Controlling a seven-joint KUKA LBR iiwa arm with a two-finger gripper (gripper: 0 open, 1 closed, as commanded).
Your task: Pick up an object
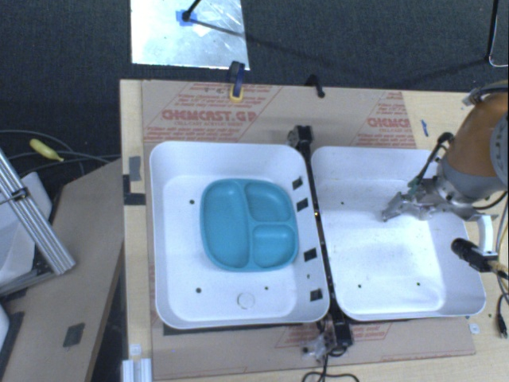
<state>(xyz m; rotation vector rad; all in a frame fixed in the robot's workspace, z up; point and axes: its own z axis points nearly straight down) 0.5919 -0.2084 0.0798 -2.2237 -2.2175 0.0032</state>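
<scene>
A blue plate [245, 224] with three compartments lies flat in the middle of the left white bin [179, 173]. My gripper [391, 211] hangs low over the right white bin [374, 293], near its upper right part, pointing left. It is well apart from the plate, with the divider between the bins lying between them. I see nothing held at its tip.
A small pale round mark [246, 299] sits near the front of the left bin. Black clips [308, 229] line the seam between the bins. The grey and orange arm [481, 153] comes in over the right bin's right rim. A cardboard sheet [207, 114] lies under both bins.
</scene>
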